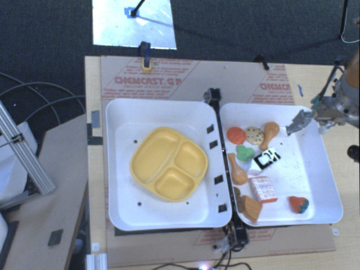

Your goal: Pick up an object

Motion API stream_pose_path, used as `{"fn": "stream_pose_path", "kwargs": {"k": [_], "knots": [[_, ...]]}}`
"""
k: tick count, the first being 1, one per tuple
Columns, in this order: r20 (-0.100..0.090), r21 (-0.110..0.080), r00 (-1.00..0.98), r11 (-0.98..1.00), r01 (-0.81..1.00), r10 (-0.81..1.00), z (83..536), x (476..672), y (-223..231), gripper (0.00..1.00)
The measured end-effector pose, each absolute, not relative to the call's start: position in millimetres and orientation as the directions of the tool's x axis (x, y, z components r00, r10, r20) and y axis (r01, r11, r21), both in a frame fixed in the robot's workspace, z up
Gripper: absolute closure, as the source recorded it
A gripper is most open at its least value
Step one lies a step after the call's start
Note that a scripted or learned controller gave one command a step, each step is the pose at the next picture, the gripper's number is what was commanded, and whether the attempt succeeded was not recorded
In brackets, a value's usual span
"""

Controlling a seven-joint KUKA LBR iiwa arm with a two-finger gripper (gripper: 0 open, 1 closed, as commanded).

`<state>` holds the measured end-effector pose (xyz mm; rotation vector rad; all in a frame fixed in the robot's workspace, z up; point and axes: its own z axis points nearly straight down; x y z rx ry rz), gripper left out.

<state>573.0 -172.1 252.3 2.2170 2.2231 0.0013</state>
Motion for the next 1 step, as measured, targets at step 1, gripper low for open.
{"fn": "stream_pose_path", "kwargs": {"k": [1], "knots": [[0.005, -0.006, -0.010, 0.010, 1.000, 1.000, 198.1, 524.9, -90.6, 0.00]]}}
